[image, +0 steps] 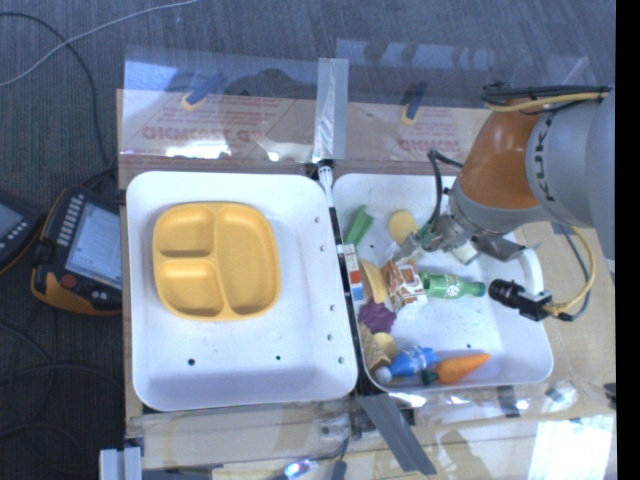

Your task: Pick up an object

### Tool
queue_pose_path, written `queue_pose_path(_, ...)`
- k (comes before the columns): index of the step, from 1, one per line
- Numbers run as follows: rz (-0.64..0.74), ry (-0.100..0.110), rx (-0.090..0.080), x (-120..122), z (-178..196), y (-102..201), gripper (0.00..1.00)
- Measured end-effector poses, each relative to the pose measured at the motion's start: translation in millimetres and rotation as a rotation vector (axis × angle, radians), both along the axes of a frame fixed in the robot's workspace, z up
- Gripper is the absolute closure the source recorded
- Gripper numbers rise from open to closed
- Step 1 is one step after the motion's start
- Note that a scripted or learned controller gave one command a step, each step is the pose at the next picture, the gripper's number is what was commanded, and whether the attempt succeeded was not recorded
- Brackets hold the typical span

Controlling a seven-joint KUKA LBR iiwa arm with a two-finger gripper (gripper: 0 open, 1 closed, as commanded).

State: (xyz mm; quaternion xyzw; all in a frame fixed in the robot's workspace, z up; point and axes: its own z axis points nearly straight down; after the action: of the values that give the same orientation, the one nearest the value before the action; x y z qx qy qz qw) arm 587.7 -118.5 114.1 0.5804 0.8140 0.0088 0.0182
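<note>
Nearest the camera, along the front wall of the right bin (520, 368), lie a carrot (461, 367) and, touching it on the left, a blue toy (408, 360). Just behind these, against the bin's left wall, sits a purple piece (376, 316). Toward the bin's middle, a small red-and-white carton (405, 283) lies tilted, with a green bottle (452, 287) on its side just to its right, cap pointing right. Behind the carton are a pale yellow lump (402, 225) and, nearer the left wall, a green block (357, 226). The gripper (432, 236) hangs low over the bin's middle, just above and behind the carton and bottle; nothing is visibly between its tips, and how wide it stands cannot be made out from this angle. The arm (530, 163) enters from the right over the bin's far right corner. Left of this bin, the second bin (180, 373) holds a yellow divided plate (215, 260), lying flat toward its back left.
</note>
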Motion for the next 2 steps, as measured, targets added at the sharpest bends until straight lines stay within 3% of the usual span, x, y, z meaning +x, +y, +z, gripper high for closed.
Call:
queue_pose_path(1,-0.331,0.04,0.012,-37,69,42,1.0)
queue_pose_path(2,-0.565,0.042,0.017,-93,68,63,1.0)
